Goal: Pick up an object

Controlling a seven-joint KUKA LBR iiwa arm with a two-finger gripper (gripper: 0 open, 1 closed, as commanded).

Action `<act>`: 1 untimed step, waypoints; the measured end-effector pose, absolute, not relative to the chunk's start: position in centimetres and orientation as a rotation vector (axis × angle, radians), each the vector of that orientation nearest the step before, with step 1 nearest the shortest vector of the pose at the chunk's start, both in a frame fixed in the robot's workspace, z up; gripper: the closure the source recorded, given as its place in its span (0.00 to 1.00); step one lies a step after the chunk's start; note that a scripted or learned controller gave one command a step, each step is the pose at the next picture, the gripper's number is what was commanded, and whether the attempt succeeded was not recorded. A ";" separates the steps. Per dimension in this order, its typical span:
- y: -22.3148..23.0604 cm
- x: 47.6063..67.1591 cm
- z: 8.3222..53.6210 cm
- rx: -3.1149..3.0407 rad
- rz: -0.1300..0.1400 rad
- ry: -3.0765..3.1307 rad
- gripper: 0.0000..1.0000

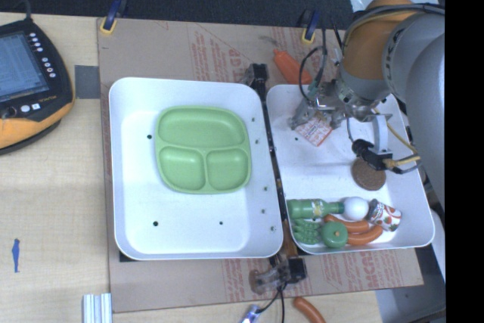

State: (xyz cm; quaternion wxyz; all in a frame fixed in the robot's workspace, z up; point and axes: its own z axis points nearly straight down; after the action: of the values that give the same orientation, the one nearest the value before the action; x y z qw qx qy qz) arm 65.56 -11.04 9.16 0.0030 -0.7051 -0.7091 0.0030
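Observation:
My gripper (311, 114) is low in the far left corner of the right bin (404, 238), at the end of the grey arm with the orange band (378, 38). Right under and just in front of it lies a small white and red packet (318, 133); I cannot tell whether they touch. A brown round disc (370, 175) lies mid-bin on the right. Along the near wall sit a green bottle (312, 208), a white egg-like ball (354, 206), an orange sausage shape (358, 233), a green round piece (335, 235) and a red and white item (388, 217).
The left bin (128, 223) holds a green divided plate (203, 147). An orange item (286, 66) lies on the cardboard behind the bins, another (311, 309) in front. A teach pendant (26, 87) rests at the far left. Clamps (113, 14) hold the cardboard's back edge.

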 end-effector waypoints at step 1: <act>-14.3 63.5 9.2 -2.215 0.007 -2.222 0.00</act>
State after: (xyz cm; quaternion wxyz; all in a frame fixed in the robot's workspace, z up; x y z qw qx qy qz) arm 63.47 -14.25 9.17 0.0021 -0.7059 -0.7083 0.0023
